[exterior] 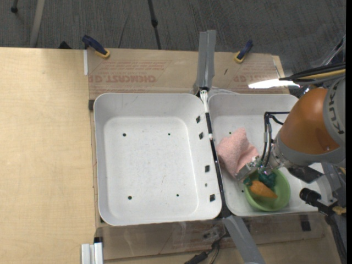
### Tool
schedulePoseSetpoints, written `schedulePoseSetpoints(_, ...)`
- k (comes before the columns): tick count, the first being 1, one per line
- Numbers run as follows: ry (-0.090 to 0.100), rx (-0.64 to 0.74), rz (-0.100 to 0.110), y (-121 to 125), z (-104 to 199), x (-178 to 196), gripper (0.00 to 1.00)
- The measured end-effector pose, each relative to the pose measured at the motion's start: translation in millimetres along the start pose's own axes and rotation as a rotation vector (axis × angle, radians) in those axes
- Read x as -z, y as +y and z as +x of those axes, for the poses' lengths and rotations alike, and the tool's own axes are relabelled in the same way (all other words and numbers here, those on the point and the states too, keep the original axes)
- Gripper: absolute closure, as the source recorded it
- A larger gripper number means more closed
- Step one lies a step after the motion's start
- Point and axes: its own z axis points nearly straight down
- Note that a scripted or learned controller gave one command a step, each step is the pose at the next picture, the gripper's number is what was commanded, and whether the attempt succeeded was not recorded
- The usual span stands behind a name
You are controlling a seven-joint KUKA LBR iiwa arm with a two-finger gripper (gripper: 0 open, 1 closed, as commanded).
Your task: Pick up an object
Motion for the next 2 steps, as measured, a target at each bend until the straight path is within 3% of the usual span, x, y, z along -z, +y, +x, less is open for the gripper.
schedulePoseSetpoints(1, 0.021, 0.174, 0.027, 55, -135, 31, 0.0)
schedulePoseSetpoints(2, 0.017, -0.286, 0.032, 63, -43, -10, 0.0)
